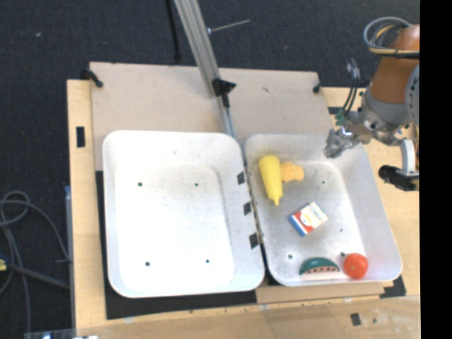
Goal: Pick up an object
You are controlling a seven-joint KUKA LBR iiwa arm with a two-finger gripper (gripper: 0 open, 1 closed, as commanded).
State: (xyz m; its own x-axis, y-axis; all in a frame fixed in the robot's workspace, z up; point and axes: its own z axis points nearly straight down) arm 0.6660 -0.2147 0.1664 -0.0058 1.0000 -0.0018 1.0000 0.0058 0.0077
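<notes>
Right bin (374, 210) holds four objects. Yellow bottle (270, 178) lies on its side near the bin's upper left, an orange-yellow piece (292, 172) touching its right side. White carton (308, 219) with red and blue print lies mid-bin, tilted. Green-and-red slice (319, 266) sits at the lower rim, an orange-red ball (355, 265) just beside it on the right.

Gripper (335, 147) hangs over the bin's upper right corner, well apart from every object; nothing between the fingers. Whether they are spread or pressed together: cannot tell.

Left bin (173, 210) touches the right bin along a seam with black clips. Both sit on a tan board (205, 104) over a light wood bench (81, 189). Slanted aluminium rail (198, 37) crosses from the top. Floor is dark carpet (42, 34); grey cables (21, 224) lie at left.
</notes>
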